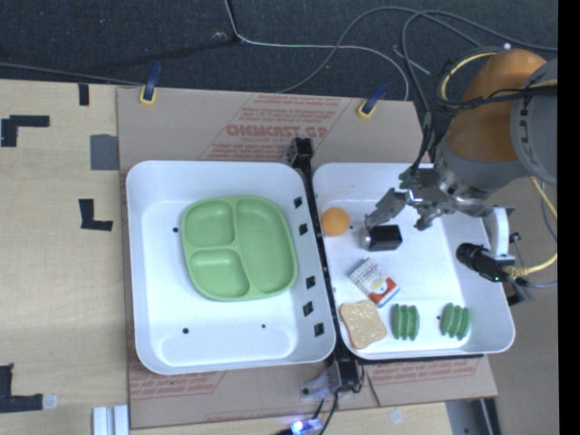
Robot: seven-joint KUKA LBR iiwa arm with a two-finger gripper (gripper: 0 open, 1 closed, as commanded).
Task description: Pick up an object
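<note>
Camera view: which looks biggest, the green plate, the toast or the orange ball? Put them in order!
From biggest to smallest as they look from above:
1. green plate, by far the biggest, in the left bin
2. toast, in the right bin
3. orange ball, a little smaller than the toast

Gripper (384, 227) low over the right bin (471, 338), orange ball (335, 222) just beside its fingers toward the left bin (154, 333), small carton (372, 281) below it, toast (362, 323), two green vegetables (404, 322) (454, 321) farther below, green divided plate (239, 247) well apart
</note>
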